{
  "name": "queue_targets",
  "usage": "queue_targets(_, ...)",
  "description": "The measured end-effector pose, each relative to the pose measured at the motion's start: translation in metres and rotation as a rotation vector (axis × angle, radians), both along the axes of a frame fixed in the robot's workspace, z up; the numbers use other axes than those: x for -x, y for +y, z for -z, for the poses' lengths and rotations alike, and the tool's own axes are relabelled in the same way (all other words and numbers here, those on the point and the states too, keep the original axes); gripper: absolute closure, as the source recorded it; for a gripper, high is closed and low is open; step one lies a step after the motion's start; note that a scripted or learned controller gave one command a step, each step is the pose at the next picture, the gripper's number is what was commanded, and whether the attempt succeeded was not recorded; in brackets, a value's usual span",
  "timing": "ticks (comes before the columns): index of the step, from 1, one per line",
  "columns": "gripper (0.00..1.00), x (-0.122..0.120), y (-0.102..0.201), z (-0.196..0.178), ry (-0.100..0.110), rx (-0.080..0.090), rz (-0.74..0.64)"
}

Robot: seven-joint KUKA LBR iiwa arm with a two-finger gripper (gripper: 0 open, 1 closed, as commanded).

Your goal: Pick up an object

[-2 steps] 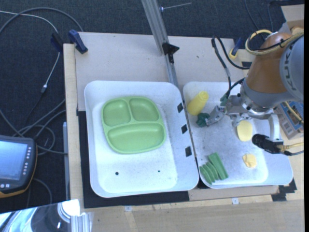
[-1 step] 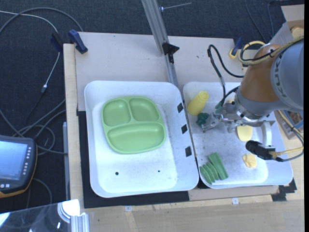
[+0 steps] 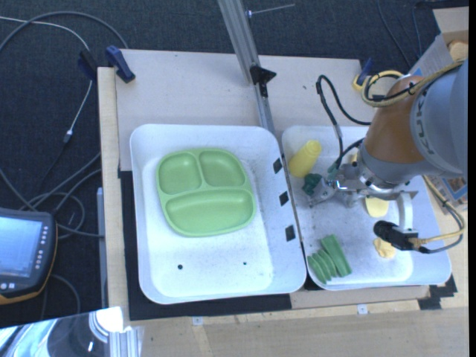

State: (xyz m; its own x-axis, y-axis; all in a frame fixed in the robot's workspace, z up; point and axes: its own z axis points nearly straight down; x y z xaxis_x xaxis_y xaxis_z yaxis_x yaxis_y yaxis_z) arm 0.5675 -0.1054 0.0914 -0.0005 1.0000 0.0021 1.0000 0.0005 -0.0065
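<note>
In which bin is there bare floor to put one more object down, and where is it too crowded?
The left bin has a bare strip below the green divided plate, toward its near rim. In the right bin, a small free patch lies between the green ridged object and the small yellow piece. It is crowded near the yellow cup, where the tool works.

A single fixed camera is looking down at a slant from above the worktop (image 3: 186, 80), sitting far enough back to be taking in both white bins, the left bin (image 3: 145, 199) and the right bin (image 3: 428, 274), plus dark carpet beyond. The arm (image 3: 416, 125) is reaching in from the frame's right side.
</note>
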Motion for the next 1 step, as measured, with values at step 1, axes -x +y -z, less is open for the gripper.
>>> queue_targets(1, 1.00, -0.0012, 0.0004, -0.0123, -0.004, -0.001, 0.000)
